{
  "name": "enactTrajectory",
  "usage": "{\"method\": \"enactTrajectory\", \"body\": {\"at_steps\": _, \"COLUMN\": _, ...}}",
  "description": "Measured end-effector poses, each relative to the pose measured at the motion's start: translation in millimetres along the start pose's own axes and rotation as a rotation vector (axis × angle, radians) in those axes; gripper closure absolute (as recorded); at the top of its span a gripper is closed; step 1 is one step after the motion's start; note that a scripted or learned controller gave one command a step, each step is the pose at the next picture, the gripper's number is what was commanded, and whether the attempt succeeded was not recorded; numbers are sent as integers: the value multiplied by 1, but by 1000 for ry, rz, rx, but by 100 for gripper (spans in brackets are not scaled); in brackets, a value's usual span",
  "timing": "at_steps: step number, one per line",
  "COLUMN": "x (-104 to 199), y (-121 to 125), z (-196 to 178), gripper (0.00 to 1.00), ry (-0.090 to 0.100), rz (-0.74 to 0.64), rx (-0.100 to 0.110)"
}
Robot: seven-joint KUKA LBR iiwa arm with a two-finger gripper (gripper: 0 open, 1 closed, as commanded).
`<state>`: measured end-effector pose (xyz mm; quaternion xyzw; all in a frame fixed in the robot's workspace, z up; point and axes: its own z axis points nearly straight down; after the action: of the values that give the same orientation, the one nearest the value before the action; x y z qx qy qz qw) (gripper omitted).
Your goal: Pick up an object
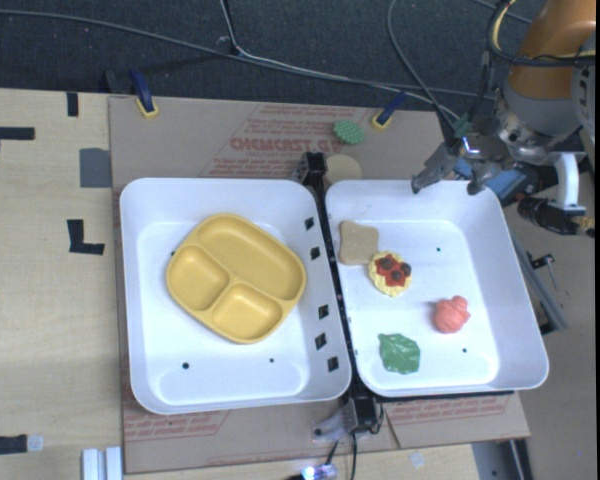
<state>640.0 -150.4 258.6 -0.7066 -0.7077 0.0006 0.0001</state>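
Your tool (448, 175) hangs spread open and empty over the right bin's (515, 298) far rim, so try the red toy fruit (451, 314) near-right: light, rounded, probably slippery—pinch its middle.

One fixed camera looks down at a slant on both bins (130, 268).

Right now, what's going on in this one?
A grey and orange KUKA arm reaches in from the right, its gripper open over the far edge of the right bin, holding nothing. In that bin lie a tan bread slice, a small pizza toy, a pink strawberry-like toy and a green leafy toy, all untouched. The left bin holds a yellow divided plate. Nothing has been picked up yet.
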Motion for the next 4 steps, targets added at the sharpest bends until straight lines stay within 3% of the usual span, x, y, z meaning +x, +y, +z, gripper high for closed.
{"method": "enactTrajectory", "body": {"at_steps": 3, "x": -8, "y": -7, "z": 137, "gripper": 0, "ry": 0, "rz": 0, "rx": 4}}
{"method": "enactTrajectory", "body": {"at_steps": 4, "x": -7, "y": -6, "z": 124, "gripper": 100, "ry": -1, "rz": -2, "rx": 1}}
